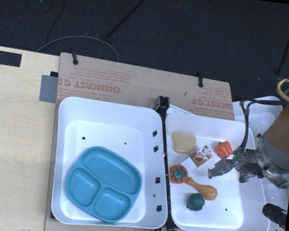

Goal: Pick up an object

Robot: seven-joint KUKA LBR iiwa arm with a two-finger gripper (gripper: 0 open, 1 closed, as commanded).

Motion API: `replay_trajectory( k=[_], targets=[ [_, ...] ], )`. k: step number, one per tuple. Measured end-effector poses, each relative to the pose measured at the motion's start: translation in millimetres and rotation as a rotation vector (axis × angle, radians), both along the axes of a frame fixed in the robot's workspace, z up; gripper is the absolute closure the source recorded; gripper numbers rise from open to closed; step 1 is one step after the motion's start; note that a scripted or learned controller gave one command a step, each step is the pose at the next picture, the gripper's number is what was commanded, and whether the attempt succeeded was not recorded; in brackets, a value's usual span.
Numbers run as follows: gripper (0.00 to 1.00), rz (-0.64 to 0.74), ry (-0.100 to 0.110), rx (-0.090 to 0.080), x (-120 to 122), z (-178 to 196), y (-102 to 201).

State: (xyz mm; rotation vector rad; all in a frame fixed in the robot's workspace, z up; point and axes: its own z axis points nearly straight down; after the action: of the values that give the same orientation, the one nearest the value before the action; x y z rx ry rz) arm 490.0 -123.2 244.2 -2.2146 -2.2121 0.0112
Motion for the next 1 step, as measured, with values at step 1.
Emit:
replay_trajectory(
  k=[1],
  targets=[
    [0.0,0.001,-0.009,-0.001,1.8,4.1,-0.2]
  ],
)
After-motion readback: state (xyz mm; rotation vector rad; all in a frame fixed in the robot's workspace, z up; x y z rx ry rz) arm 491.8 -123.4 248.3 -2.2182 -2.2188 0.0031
